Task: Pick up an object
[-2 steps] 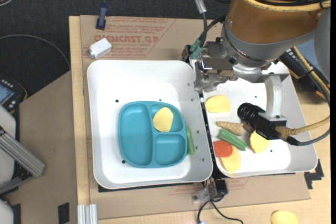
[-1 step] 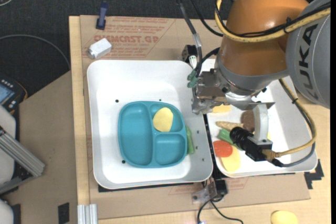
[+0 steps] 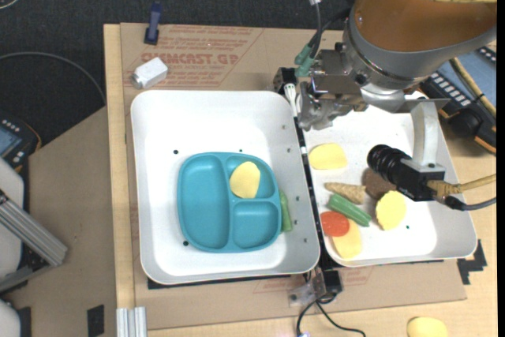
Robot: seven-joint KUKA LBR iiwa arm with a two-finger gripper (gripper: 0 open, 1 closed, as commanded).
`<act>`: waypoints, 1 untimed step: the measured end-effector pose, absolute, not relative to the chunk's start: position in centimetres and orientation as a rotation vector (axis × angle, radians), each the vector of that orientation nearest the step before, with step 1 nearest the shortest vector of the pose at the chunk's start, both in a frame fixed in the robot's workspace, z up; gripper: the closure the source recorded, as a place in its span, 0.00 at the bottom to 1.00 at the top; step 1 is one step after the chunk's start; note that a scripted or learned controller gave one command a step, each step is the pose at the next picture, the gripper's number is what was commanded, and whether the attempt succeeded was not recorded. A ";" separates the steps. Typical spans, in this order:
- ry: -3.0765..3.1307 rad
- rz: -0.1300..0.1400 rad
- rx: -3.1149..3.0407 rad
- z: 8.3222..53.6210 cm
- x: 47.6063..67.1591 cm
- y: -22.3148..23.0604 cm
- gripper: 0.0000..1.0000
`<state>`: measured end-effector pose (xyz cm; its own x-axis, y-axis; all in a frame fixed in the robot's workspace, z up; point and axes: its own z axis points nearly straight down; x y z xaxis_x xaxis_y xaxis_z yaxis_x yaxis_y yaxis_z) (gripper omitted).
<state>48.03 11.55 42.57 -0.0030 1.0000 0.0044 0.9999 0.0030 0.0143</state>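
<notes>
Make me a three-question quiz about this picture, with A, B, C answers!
1. Where is the blue tray? A left bin B right bin C on the floor
2. What colour is the round slice beside the green vegetable? A purple B red C white
3. What lies in the tray's top right compartment? A a black brush B a green pepper C a yellow piece

Answers: 1 A, it sits in the left bin. 2 B, it looks red. 3 C, the yellow piece rests there.
</notes>
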 end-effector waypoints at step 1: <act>2.217 -0.020 2.235 30.1 47.8 5.7 1.00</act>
<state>47.77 5.65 30.13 0.0081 1.0000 -0.0039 0.9999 -0.0081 -0.0140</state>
